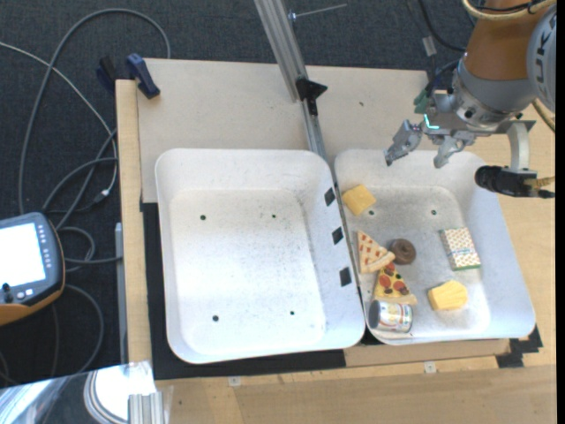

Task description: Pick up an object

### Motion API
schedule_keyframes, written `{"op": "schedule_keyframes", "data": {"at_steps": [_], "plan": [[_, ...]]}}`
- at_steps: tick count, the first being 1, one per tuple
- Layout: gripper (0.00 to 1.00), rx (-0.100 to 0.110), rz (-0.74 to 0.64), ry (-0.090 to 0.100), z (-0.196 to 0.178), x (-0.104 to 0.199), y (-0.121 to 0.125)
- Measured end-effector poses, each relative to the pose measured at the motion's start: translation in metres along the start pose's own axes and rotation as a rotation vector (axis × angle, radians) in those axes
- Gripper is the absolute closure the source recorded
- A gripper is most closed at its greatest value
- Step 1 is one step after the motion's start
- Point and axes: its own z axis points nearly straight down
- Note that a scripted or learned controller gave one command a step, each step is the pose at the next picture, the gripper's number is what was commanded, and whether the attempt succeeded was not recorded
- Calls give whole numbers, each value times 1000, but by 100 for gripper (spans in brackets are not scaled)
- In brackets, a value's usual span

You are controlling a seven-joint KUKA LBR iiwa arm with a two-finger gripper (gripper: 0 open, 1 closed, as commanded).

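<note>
Hovering over the right bin's (494, 237) far rim, the gripper (424, 148) hangs spread, nothing between its fingers. Cheese cube (358, 200) lies nearest, alone beside the divider. Best bet: descend straight, straddle it, keeping clear of the bin wall.

Robotics lab: bench (221, 104), two white bins (177, 175), teach pendant (26, 263), floor cables (79, 78).

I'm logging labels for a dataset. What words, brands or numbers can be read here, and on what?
"UK": part of the dark lettering on the arm's orange band, cut off at the picture's edge.
Small packet: patterned print, too small to read.
Can: label too blurred to read.
Handheld screen: washed out, unreadable.
</note>
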Motion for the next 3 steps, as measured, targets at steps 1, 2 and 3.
{"op": "schedule_keyframes", "data": {"at_steps": [1, 2, 3], "plan": [[0, -4, -1, -1, -2, 0, 0], [0, -1, 0, -1, 40, 2, -2], [0, 2, 0, -1, 104, 2, -2]]}}
